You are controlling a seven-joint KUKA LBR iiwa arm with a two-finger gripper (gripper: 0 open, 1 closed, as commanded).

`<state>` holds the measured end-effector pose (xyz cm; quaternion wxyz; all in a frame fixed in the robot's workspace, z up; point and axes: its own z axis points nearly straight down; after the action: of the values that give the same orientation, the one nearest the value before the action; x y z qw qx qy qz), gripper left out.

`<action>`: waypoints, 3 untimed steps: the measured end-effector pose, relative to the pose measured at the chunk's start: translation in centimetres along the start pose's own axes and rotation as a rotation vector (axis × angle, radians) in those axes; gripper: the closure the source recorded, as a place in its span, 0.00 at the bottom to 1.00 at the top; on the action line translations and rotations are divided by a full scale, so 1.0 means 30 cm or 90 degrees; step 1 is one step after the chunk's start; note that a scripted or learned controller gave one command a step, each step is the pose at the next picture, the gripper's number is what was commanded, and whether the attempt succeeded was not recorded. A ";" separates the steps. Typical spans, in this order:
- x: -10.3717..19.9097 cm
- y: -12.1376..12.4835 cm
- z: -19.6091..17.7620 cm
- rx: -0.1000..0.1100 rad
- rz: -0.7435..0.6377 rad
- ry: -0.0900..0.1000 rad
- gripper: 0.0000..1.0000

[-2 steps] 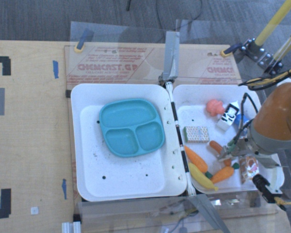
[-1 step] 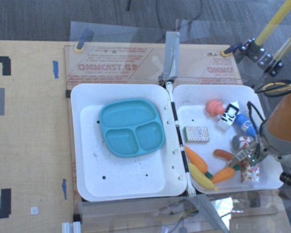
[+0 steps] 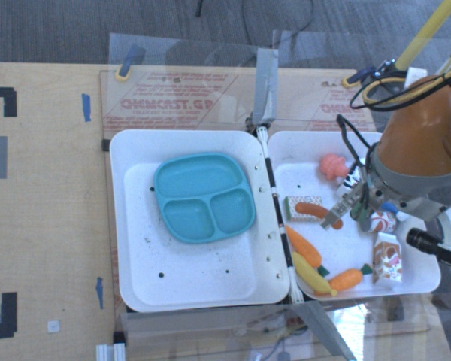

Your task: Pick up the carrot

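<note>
White and shallow, the left bin is seen beside the carrot's own bin and is taken up by a teal divided plate, whose three compartments carry nothing. The right bin holds everything else.

The arm, grey with an orange band, is reached in from the far side of the carrot, and its gripper is lowered just up and to the right of the carrot, close to it but not on it. Whether the gripper is parted or closed cannot be told, and nothing is seen held in it.

The carrot is found lying flat on the bin floor against the wall shared with the left bin, slanted, with its green end pointing down and right. It is judged not yet lifted, so the task is hardly begun: the gripper has yet to be brought over the carrot, closed on it and raised.

A small carton is stood well to the right of the carrot. A yellow banana is laid just below the carrot, touching it or nearly so. A second orange piece, carrot-like too, is set below and right of the carrot, beyond the banana. A red sausage on a pale card is placed just above the carrot, and a pink lump is set further above it
</note>
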<state>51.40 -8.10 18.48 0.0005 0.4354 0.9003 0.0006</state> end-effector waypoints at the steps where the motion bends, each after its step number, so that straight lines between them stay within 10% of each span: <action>1: -0.075 0.016 -0.172 0.000 0.008 -0.001 1.00; 2: -0.075 0.015 -0.173 0.000 0.009 -0.001 0.00; 3: 0.131 -0.042 0.002 0.001 -0.022 0.001 0.00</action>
<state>47.97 -5.80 18.42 -0.0006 0.4200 0.9075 0.0002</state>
